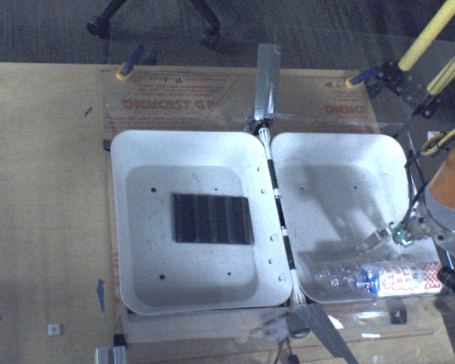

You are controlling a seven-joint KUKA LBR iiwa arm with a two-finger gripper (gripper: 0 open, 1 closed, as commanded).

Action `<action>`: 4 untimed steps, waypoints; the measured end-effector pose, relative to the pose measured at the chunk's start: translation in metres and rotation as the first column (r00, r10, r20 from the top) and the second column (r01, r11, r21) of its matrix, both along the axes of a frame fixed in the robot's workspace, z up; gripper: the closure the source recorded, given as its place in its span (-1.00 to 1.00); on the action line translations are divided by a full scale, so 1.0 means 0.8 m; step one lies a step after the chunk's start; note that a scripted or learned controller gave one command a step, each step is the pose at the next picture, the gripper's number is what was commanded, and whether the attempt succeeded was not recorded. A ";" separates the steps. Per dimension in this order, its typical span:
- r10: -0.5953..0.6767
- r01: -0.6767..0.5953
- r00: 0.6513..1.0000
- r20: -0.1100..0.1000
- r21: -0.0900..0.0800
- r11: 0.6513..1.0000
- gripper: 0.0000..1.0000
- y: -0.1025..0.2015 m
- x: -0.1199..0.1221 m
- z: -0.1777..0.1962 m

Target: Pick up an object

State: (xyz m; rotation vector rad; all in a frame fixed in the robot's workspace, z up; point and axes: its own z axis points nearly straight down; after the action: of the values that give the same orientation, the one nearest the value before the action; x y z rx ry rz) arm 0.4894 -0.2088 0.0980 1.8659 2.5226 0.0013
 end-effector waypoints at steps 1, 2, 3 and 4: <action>0.183 -0.183 0.983 0.006 -0.002 0.983 -1.00 0.045 0.118 -0.012; 0.204 -0.204 0.979 0.005 -0.001 0.979 -1.00 0.134 0.204 -0.013; 0.179 -0.179 0.984 -0.002 0.000 0.984 -1.00 0.051 0.109 -0.006; 0.137 -0.137 0.991 0.006 -0.002 0.991 -1.00 0.091 0.136 -0.012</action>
State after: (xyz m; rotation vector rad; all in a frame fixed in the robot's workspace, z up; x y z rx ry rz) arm 0.5981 -0.1362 0.0885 1.6856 2.6399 0.0053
